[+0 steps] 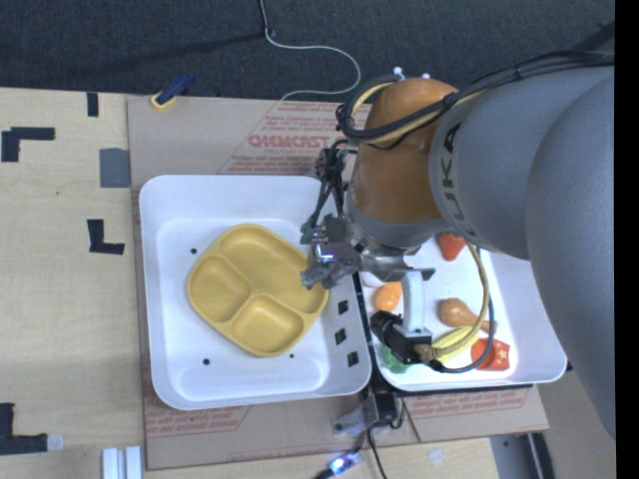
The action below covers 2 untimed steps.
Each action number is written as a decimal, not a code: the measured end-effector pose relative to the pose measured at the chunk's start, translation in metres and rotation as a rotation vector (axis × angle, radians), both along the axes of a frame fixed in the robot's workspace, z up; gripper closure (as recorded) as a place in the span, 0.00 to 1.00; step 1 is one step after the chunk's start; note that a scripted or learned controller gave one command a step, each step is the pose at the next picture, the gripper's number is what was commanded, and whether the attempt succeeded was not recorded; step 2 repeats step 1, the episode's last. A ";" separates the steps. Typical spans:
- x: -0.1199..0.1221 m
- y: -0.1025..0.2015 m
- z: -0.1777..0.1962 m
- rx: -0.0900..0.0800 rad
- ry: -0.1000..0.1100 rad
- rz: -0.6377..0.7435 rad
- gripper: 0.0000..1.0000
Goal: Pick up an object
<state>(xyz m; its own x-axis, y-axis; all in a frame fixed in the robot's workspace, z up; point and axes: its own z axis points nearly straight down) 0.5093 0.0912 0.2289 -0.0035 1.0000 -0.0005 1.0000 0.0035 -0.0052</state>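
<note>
Looming closest to the lens, the big grey arm (539,158) with its orange band is reaching in from the right and hanging over the seam between the two shallow white bins. Its gripper (321,265) is sitting low at the right edge of the left white bin (160,267), right against the rim of the yellow plastic divided plate (252,289). Whether that claw is spread or pressed together, I cannot tell; the dark metal parts are blurring together there. The plate is lying flat in the middle of the left bin, slightly angled, nothing lifting it. Over in the right white bin (534,352), partly under the arm, a small orange piece (387,294), a tan pear-shaped toy (457,312) and a red piece (493,353) are lying near the front edge. Brown cardboard (200,138) is lying beneath both bins.
</note>
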 end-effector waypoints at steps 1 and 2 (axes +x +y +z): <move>0.010 -0.002 0.003 0.000 -0.002 -0.001 1.00; 0.010 -0.002 0.003 0.000 -0.002 -0.001 1.00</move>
